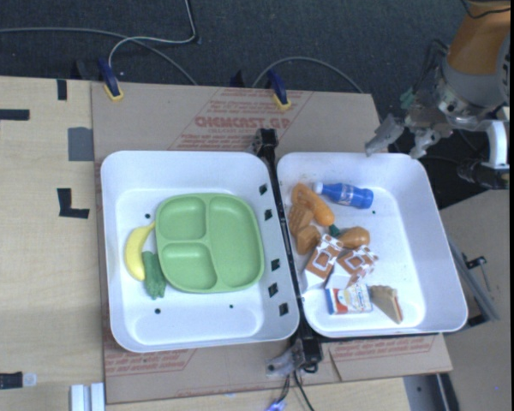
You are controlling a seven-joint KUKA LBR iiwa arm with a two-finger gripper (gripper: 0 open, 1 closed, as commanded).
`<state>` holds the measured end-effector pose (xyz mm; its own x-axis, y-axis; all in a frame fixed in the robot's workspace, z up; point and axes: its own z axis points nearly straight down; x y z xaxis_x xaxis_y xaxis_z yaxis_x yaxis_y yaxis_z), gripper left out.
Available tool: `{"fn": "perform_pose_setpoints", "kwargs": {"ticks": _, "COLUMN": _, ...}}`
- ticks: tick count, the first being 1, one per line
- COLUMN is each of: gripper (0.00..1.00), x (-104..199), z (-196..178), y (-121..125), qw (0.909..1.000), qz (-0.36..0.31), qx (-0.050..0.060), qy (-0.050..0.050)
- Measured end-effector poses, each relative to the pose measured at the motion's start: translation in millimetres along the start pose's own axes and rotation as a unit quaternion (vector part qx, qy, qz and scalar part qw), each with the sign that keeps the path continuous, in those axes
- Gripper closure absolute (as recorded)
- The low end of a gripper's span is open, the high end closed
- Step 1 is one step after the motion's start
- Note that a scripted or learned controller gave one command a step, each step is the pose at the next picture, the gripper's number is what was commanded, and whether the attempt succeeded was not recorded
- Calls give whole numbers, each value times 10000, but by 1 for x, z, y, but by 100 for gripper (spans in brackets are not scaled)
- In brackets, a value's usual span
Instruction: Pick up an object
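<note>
**Blue bottle nearest, nothing gripped yet**

Blue bottle point(344, 195) lying on its side near the far wall of the right bin point(437, 229), closest of the items to the gripper point(398, 138). Gripper poised above the bin's far rim, fingers spread apart, nothing between them; likely parked there for a clear drop into the pile. Below the bottle, crowded toward the bin's left side: bread rolls point(308, 212), an orange piece point(355, 236), brown-and-white packets point(338, 262), a small carton point(351, 298), a sandwich wedge point(387, 302). Tight clustering probably awkward for a clean grasp; bottle set apart, so easier. Across the divider, left bin point(120, 178) bearing a green divided plate point(210, 242), with a banana point(135, 252) and a green vegetable point(154, 274) just beside its left edge.
</note>
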<state>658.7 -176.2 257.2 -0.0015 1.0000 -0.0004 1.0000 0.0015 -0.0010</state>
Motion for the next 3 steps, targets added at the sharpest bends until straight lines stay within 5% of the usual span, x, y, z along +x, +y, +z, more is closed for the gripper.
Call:
{"fn": "perform_pose_setpoints", "kwargs": {"ticks": 1, "gripper": 0, "x": 54, "z": 159, "y": 2, "qw": 10000, "qz": -1, "qx": -11, "qy": -9}}
{"fn": "perform_pose_setpoints", "kwargs": {"ticks": 2, "gripper": 0, "x": 66, "z": 172, "y": -22, "qw": 10000, "qz": 3, "qx": -10, "qy": -7}}
{"fn": "perform_pose_setpoints", "kwargs": {"ticks": 3, "gripper": 100, "x": 65, "z": 160, "y": -21, "qw": 10000, "qz": -1, "qx": -20, "qy": -14}}
